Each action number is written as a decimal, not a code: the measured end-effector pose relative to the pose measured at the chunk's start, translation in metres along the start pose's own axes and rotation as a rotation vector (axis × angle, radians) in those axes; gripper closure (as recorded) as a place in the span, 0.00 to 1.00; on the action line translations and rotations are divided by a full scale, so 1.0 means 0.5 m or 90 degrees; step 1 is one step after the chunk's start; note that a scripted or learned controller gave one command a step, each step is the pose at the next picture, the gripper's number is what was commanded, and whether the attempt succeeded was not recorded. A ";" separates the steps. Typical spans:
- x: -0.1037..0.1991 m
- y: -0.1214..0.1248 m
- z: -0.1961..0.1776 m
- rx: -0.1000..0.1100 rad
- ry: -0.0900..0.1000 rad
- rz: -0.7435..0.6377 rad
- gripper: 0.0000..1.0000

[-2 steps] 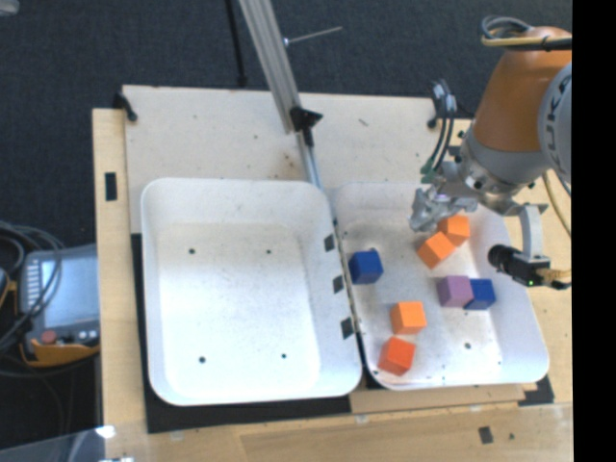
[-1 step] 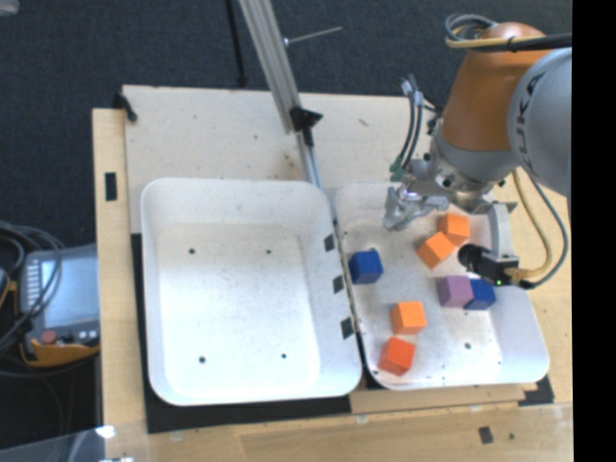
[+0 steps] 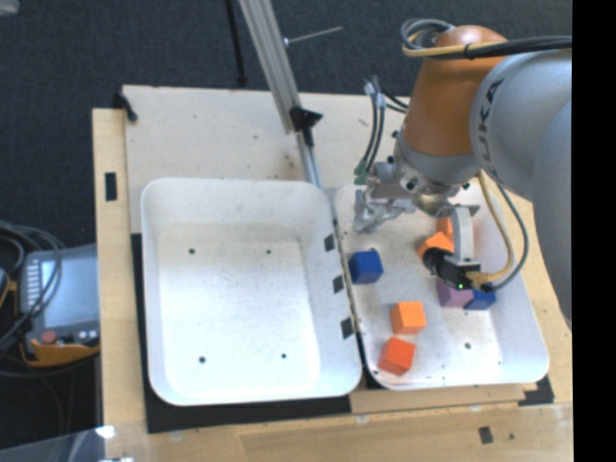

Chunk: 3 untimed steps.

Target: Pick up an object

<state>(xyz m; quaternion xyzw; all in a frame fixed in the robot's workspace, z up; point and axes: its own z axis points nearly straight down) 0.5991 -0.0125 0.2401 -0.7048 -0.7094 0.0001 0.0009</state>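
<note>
Grey arm's two-finger gripper (image 3: 370, 212) hangs over the right shallow white bin (image 3: 520, 354).
Finger spread: cannot tell. Small blue cube (image 3: 365, 266) sits just below, toward 6 o'clock, untouched.

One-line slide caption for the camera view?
KUKA arm's tool hovers in the right bin above a blue cube and two orange blocks.

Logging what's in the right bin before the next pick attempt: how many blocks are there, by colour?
Blue blocks: 2, one near the divider, one partly hidden under the arm's cabling
Orange blocks: 3
Purple block: 1, partly hidden
Total: 6
</note>
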 end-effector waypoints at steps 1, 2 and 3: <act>0.102 0.021 -0.019 -0.002 0.000 -0.001 1.00; 0.195 0.030 -0.022 -0.002 0.000 -0.001 1.00; 0.187 0.030 -0.022 -0.001 -0.001 0.002 0.00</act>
